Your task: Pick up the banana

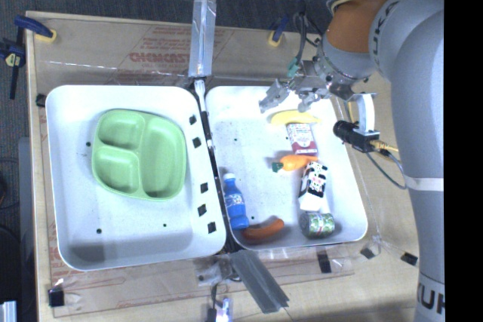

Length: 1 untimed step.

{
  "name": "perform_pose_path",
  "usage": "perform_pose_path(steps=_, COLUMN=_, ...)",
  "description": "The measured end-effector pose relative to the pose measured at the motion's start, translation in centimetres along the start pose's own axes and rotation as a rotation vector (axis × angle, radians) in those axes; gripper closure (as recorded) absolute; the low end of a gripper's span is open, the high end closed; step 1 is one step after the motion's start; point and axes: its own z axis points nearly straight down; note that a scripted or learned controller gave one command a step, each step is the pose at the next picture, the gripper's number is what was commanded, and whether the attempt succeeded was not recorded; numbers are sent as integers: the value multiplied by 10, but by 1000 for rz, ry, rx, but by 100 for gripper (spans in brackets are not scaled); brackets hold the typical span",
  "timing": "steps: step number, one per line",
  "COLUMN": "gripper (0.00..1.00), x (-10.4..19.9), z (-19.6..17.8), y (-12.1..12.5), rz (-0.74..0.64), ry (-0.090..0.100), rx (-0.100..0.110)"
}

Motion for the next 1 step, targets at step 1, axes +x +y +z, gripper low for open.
perform_pose_path(steps=1, gripper=0, x=-27, z=107, y=27, rz=-133, ry=-4, rx=-14)
